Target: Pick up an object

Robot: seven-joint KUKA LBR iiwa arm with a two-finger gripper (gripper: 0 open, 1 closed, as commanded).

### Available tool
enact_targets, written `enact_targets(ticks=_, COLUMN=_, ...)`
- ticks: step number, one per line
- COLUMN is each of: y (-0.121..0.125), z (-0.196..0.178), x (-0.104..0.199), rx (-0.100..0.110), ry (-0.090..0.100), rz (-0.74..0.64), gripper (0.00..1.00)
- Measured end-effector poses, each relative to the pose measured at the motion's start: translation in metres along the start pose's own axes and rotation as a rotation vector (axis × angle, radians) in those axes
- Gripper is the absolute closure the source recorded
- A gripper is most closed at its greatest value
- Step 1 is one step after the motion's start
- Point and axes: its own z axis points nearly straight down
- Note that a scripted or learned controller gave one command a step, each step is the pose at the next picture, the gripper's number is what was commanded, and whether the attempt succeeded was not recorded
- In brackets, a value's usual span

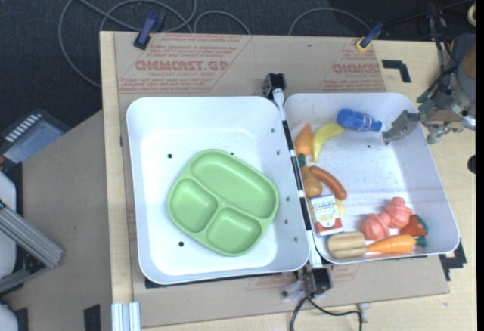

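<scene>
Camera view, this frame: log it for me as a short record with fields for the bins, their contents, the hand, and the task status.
left bin: holds a green divided plate
right bin: blue bottle, banana, sausage, carrot, small carton, pink toy
hand: over the right bin's far right corner, beside the blue bottle, nothing visible between its fingers
task status: no object picked up yet

My gripper (414, 125) hangs over the right bin's (442, 193) upper right corner, near the blue bottle (358, 121). Below lie a banana (327, 137), sausage (328, 181), carrot (389, 245) and bread roll (346, 245). The left bin (151, 133) holds a green divided plate (221, 202).
</scene>
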Motion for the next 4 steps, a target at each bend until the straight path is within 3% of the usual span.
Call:
enact_targets(ticks=1, y=-0.041, z=0.05, x=0.066, rx=0.002, ry=0.001, rz=-0.001, gripper=0.0)
enact_targets(ticks=2, y=-0.097, z=0.123, x=-0.003, rx=0.001, ry=0.0, rz=0.002, gripper=0.0)
enact_targets(ticks=3, y=-0.096, z=0.113, x=-0.003, rx=-0.003, ry=-0.002, rz=0.002, gripper=1.0)
enact_targets(ticks=4, y=-0.008, z=0.07, x=0.047, rx=-0.001, ry=0.0, rz=-0.001, gripper=1.0)
